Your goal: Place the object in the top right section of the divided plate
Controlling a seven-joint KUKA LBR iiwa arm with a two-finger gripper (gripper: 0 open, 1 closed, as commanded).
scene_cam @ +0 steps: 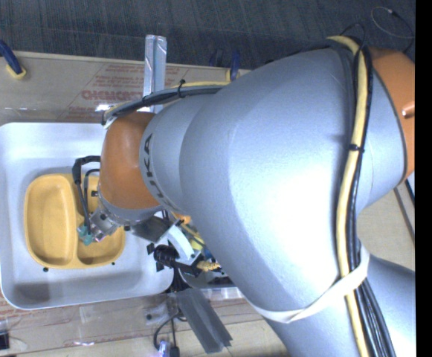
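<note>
1. Grey arm (290, 192) bulks closest to the lens, covering most of the right bin.
2. Its orange band (123, 166) sits above the yellow divided plate (48, 218) in the left white bin (15, 162).
3. Gripper (89, 233) hovers at the plate's divider; whether it is spread or closed cannot be told.
4. Something teal (86, 235) shows at its tip.

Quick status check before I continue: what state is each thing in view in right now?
Divided plate: yellow, lying flat in the left white bin, large section bare.
Gripper: low over the plate's small sections, by the divider; fingers too hidden to judge.
Small teal object: at the gripper tip; held or resting, cannot tell.
Arm: stretched across from the right, covering the right side of the bench.
</note>
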